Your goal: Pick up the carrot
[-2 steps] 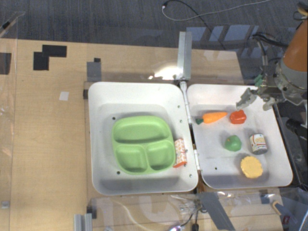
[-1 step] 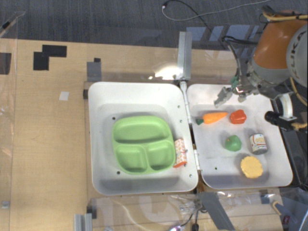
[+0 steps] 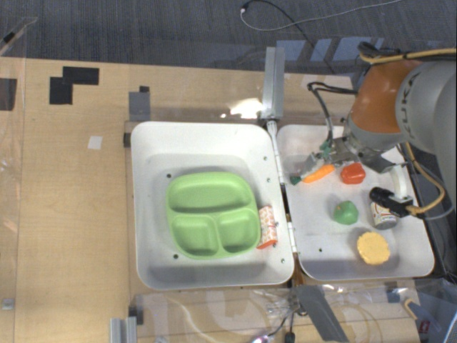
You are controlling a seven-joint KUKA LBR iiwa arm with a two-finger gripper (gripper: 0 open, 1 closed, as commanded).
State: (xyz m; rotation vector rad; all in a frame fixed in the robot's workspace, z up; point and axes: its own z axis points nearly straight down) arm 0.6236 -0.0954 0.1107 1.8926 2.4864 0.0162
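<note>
Approach step: your gripper (image 3: 327, 151) hovers above the carrot (image 3: 317, 174) in the right bin (image 3: 421, 263); finger state cannot be told; next, descend and close.

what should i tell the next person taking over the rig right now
Pincer: low in the right bin, right beside the carrot; its grip cannot be judged.
Carrot: lying on the right bin's floor near its left wall, beside the red tomato-like piece.
Done: the arm has reached the carrot.
Left: grasp and lift; no lift is visible.
Left bin holds the green tray.
</note>
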